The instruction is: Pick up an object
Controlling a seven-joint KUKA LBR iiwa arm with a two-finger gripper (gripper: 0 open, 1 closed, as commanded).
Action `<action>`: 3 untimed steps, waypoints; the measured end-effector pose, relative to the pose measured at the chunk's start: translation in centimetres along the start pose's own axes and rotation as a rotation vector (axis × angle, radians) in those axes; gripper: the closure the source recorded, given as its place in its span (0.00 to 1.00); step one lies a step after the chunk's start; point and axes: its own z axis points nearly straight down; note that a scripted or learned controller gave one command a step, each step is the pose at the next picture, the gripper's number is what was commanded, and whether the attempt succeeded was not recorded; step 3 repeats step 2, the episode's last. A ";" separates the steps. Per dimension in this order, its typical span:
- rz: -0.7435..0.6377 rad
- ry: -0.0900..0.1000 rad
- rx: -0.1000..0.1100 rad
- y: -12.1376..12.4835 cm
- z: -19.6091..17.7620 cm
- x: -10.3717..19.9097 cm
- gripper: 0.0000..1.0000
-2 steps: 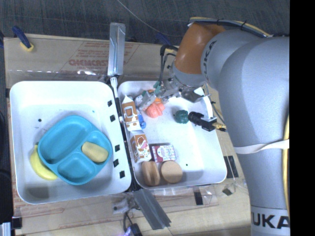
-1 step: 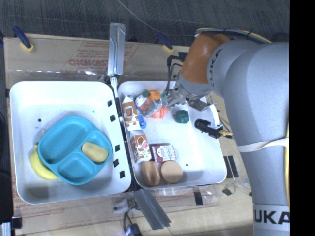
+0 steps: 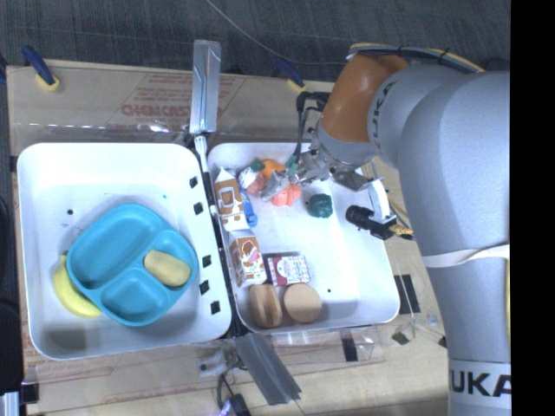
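Two white bins are sitting side by side: the left bin (image 3: pixel 35 232) at nine o'clock and the right bin (image 3: pixel 368 267) toward the centre. The left one is holding one blue divided plate (image 3: pixel 113 267), one yellow banana (image 3: pixel 65 291) at its eight o'clock edge, and one tan potato-like piece (image 3: pixel 167 267) on it. The right one is holding two small cartons (image 3: pixel 229 199) (image 3: pixel 246 259), one dark red packet (image 3: pixel 288 269), two round brown buns (image 3: pixel 265 305) (image 3: pixel 302 302) at six o'clock, one dark green lump (image 3: pixel 320 204), one pinkish-orange piece (image 3: pixel 285 196), and a small jumble at twelve o'clock that is proving too tangled to count.

I am seeing the gripper (image 3: pixel 295 173) hanging over the right bin (image 3: pixel 364 267), just beside an orange toy (image 3: pixel 284 195); a blue tray (image 3: pixel 121 263) is sitting in the left bin (image 3: pixel 43 189).
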 end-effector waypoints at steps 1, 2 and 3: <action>0.004 -0.001 -0.001 -3.9 1.0 0.8 1.00; 0.073 -0.002 -0.012 0.5 -9.5 7.8 1.00; 0.073 -0.002 -0.012 0.5 -9.5 7.8 1.00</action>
